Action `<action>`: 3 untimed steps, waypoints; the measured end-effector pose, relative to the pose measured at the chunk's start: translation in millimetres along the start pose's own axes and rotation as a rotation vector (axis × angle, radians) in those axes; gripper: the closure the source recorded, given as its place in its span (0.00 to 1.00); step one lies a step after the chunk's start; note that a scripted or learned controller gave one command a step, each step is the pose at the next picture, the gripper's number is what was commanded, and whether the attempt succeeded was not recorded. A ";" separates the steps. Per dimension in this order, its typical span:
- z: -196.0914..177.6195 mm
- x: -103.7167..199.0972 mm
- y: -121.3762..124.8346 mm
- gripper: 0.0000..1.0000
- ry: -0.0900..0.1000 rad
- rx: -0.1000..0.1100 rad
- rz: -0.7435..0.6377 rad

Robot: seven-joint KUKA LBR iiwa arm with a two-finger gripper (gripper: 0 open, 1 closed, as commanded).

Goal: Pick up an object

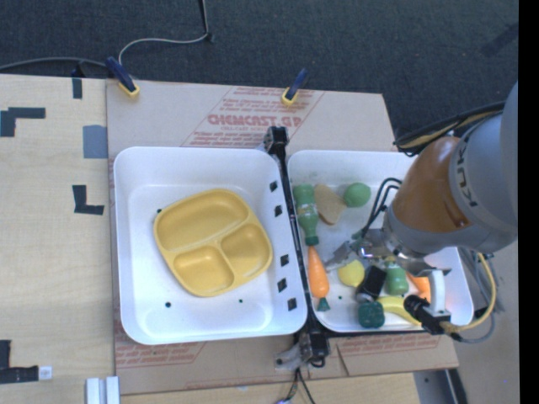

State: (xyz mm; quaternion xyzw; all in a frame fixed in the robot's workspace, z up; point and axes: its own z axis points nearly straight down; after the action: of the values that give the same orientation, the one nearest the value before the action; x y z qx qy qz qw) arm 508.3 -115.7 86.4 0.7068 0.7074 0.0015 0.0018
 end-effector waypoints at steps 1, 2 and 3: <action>-9.9 -1.2 0.7 1.00 -0.002 -0.001 0.001; -9.9 -1.2 0.6 0.00 -0.002 -0.001 0.001; -97.8 38.8 61.6 0.00 0.000 0.004 -0.001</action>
State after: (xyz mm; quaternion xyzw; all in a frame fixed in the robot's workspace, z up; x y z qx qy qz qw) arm 569.5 -76.8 184.4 0.7065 0.7078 0.0001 0.0002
